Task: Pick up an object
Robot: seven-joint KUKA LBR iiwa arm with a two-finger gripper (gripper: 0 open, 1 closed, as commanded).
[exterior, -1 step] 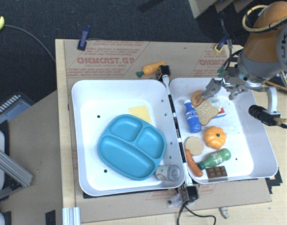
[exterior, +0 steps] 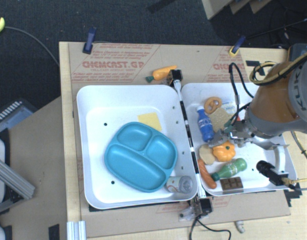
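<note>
Right now the orange pumpkin toy (exterior: 224, 152) lies mid right bin (exterior: 273, 186), the gripper (exterior: 232, 135) just at its 1 o'clock; whether its jaws grip cannot be told. Green bottle (exterior: 230, 169) lies at 5 o'clock, blue bottle (exterior: 205, 125) at 11.

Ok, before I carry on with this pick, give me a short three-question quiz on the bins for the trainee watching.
1. True or false: the blue divided plate lies in the left bin.
2. Which item lies nearest the gripper?
A. the pretzel
B. the orange fruit
C. the chocolate bar
3. Fill in: the green bottle lies in the ____ bin.

Key:
1. True.
2. B; the fruit sits just below the gripper, in the right bin.
3. Right.
</note>
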